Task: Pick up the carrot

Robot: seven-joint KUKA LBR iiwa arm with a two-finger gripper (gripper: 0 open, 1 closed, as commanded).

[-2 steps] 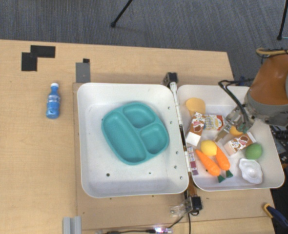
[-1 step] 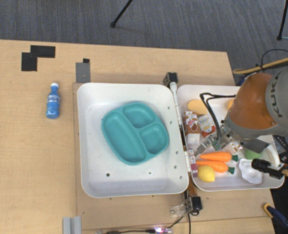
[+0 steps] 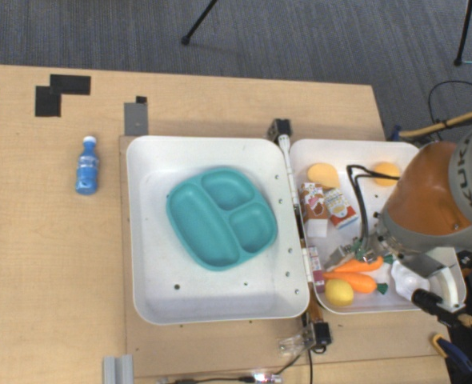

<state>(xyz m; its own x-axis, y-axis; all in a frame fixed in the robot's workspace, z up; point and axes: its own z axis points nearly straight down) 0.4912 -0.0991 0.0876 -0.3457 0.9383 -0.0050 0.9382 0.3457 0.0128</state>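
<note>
A blue bottle (image 3: pixel 87 166) lies on the bare bench (image 3: pixel 52 262) at the far left, well apart from both bins. To its right sits the left bin (image 3: pixel 152 294), which holds a teal divided plate (image 3: pixel 222 217) near its middle; the plate has three compartments.

The right bin (image 3: pixel 300 154) stands just beside the left bin, their adjoining rims touching. At its far end lies a yellow-orange rounded item (image 3: pixel 323 174), with a second one (image 3: pixel 386 170) further right. Nearer, a small printed carton (image 3: pixel 327 204) rests beside the dividing rim.

The carrot (image 3: pixel 354 268) lies in the near part of the right bin, lengthwise left to right, with a second orange piece (image 3: pixel 362 283) just nearer. A lemon (image 3: pixel 339 293) touches the near-left corner area, just beside the carrot.

The gripper (image 3: pixel 366 252) sits directly over the carrot's right end, under the arm's orange band (image 3: pixel 430 194). Whether it is released or clenched cannot be told; the wrist hides it.
</note>
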